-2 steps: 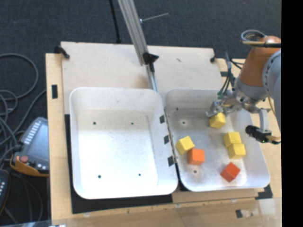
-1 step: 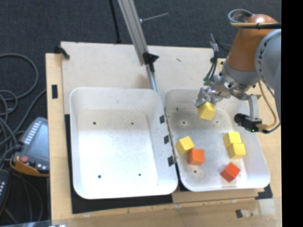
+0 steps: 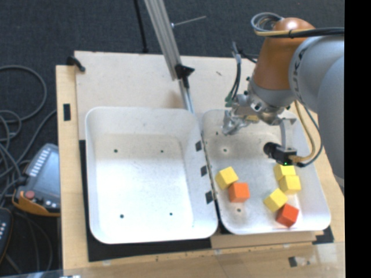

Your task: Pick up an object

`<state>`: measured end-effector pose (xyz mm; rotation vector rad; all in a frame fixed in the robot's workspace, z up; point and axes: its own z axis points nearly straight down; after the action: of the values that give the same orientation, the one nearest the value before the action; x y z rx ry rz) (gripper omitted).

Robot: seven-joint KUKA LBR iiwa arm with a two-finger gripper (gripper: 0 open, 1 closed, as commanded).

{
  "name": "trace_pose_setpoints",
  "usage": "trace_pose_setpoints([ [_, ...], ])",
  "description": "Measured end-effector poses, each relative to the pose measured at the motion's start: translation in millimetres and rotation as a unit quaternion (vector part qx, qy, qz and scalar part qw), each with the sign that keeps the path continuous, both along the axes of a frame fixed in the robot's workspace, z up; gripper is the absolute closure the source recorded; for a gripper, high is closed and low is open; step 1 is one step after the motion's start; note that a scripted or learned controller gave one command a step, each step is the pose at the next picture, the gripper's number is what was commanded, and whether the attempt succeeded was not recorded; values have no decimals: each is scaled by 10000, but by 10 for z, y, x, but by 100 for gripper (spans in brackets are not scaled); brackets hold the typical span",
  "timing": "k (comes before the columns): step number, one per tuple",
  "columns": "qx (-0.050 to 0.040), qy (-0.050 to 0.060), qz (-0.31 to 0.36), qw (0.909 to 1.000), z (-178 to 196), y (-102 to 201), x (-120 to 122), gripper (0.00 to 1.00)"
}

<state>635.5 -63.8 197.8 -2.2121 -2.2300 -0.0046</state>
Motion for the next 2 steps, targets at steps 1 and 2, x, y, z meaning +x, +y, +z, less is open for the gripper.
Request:
trace_pose_setpoints([
  [1,-9,3,-36,10000,-6,-46,-5,0],
  [2,-9,1,-41,10000,-6,-46,-5,0],
])
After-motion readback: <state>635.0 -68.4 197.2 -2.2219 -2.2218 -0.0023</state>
